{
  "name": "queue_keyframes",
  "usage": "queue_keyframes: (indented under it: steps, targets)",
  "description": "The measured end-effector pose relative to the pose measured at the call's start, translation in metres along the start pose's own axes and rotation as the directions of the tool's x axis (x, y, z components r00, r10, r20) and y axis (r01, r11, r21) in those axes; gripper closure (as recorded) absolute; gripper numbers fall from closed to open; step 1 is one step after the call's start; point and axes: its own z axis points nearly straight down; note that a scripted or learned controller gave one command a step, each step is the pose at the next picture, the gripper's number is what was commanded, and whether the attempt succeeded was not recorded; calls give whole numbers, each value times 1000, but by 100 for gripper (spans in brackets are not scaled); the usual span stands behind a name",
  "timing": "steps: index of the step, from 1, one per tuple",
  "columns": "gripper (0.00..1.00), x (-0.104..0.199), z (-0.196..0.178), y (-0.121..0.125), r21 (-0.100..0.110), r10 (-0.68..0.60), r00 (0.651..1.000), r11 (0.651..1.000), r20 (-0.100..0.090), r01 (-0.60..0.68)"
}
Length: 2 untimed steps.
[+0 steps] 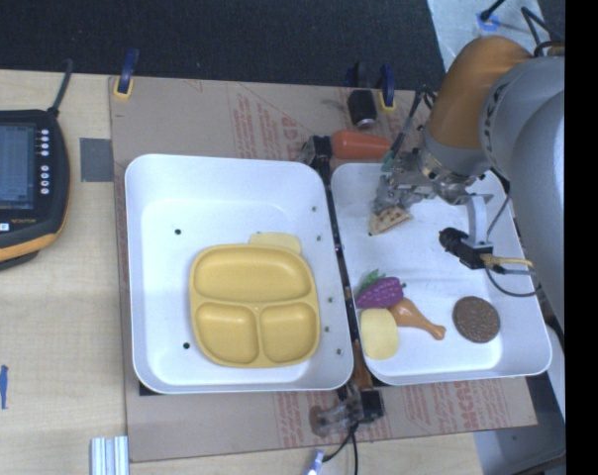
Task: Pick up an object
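Note:
My gripper (pixel 391 202) hangs over the far left part of the right bin (pixel 522 364). Its tip is right at a tan wedge-shaped piece (pixel 390 222) lying on the bin floor. Near the front of that bin lie a purple grape bunch (pixel 379 291), a pale yellow piece (pixel 379 333), an orange-brown drumstick (pixel 417 317) and a round brown disc (pixel 475 319).
The left bin (pixel 155 265) holds a yellow divided plate (pixel 254 303), and a pale yellow piece (pixel 275 240) peeks out behind it. An orange-red thing (pixel 358 146) rests at the far edge between the bins. A handheld control pad (pixel 17 186) sits at the far left.

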Motion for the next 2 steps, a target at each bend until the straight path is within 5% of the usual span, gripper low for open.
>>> queue_keyframes:
  steps: [1,2]
  targets:
    - [100,53,-86,-1,2,2,1000,1000,1,-2]
    - [100,113,-116,-74,5,1,1000,1000,3,-1]
